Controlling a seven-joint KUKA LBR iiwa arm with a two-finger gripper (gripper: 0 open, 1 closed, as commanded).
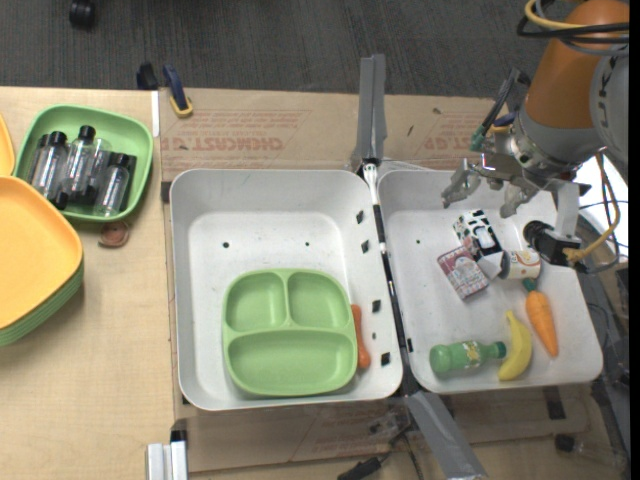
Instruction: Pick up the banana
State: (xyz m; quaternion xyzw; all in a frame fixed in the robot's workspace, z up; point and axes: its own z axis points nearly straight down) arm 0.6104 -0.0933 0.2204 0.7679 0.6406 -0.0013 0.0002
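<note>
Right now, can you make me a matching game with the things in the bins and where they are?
Things:
1. banana
2. carrot
3. green bottle
4. green plate

Places:
A. in the left bin
B. lying just left of the banana
C. between the bottle and the carrot
D. nearest the right bin's right wall

Pairs: 1-C, 2-D, 3-B, 4-A

The banana [517, 347] is yellow. The carrot [541, 322] is orange. The bottle [465, 356] and the plate [290, 331] are green. Both bins [200, 298] are white. The bench [90, 408] is tan.
</note>
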